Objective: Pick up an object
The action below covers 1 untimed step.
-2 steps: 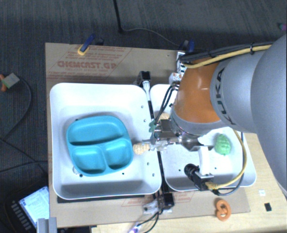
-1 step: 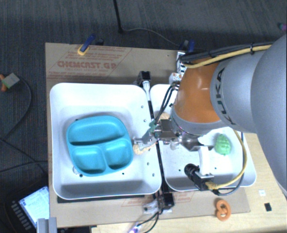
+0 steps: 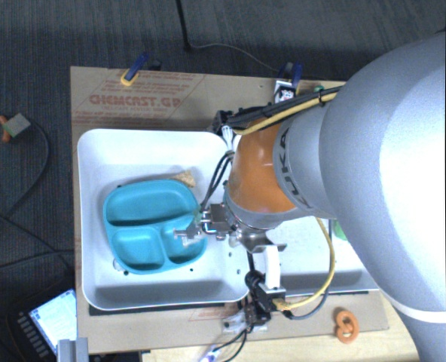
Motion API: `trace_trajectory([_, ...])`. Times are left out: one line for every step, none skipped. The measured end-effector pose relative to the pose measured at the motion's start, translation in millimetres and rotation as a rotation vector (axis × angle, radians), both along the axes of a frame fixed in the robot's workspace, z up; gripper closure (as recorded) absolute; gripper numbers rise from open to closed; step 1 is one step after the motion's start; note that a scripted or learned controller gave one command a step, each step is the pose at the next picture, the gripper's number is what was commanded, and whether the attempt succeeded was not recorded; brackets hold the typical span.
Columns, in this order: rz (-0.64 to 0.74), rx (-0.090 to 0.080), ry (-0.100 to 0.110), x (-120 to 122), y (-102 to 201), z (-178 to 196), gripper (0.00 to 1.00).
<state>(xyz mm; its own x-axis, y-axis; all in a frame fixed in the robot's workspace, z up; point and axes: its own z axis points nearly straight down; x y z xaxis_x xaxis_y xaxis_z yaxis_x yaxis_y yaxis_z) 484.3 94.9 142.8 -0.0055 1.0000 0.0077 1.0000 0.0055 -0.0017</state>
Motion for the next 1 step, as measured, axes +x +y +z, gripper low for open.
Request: trace_trajectory([-0.004, -0.005, -0.012, 96.5, 36.1, -53.9, 0.00])
